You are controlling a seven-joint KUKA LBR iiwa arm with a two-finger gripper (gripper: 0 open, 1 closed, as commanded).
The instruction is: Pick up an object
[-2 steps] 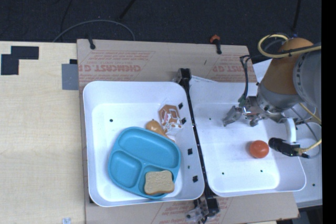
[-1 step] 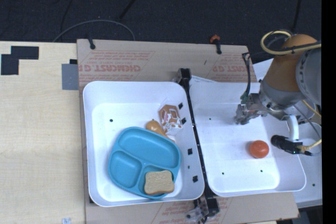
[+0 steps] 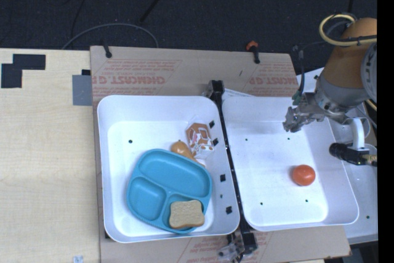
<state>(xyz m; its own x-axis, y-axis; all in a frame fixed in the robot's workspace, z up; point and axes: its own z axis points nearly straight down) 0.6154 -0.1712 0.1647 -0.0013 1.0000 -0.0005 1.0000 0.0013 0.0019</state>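
The grey KUKA arm with its orange band is reaching in from the right, and its two-finger gripper (image 3: 295,121) is hanging over the right-hand shallow white bin (image 3: 271,218), near that bin's far right corner. The dark fingers are blurring into one clump from this angle, so how far the claw is open cannot be told, and nothing is showing between them.

A small round red-orange ball (image 3: 303,175), like a tomato, is lying on the floor of the right bin toward its right edge, nearer the camera than the gripper and well apart from it.

In the left-hand shallow white bin (image 3: 111,132), a blue plastic divided tray (image 3: 157,188) is sitting toward the near right corner, with a tan square slice of toy bread (image 3: 186,214) resting in its near right compartment. A small yellow-brown rounded object (image 3: 180,148) is lying just beside the tray's far edge, and a crumpled clear wrapper with brown and white print (image 3: 199,136) is lying just beside that, close to the bin's right edge.
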